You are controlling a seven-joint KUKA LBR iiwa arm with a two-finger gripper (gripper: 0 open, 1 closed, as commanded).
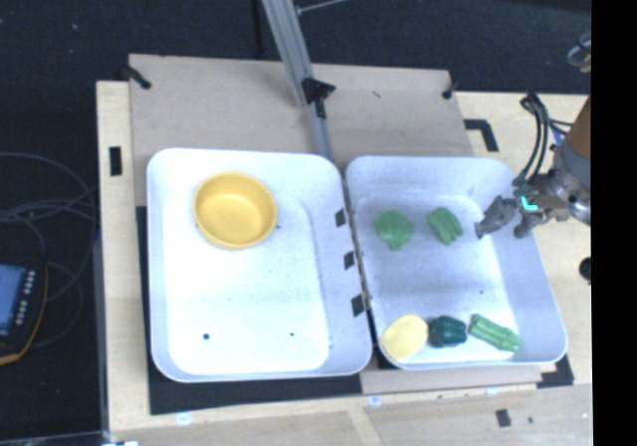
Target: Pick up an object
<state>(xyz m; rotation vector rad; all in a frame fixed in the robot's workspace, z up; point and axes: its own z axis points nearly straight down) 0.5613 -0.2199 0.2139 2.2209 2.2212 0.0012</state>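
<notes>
A yellow bowl [236, 210] sits in the left bin [179, 334]. The right bin [428, 265] holds two green pieces [394, 229] [445, 225] near its top, and a yellow lump [405, 336], a dark green piece [447, 332] and a light green piece [494, 333] along its bottom edge. The gripper [506, 219] hovers at that bin's right rim, fingers apart, holding nothing.

Two bins sit side by side on the bench. The left bin [169, 334] holds a bowl [236, 210] in its upper left part. In the right bin [418, 172], two items [394, 229] [445, 225] lie side by side near the upper middle, and three more [405, 335] [447, 332] [494, 333] line the lower edge. The gripper [506, 219] hangs at this bin's upper right rim.
</notes>
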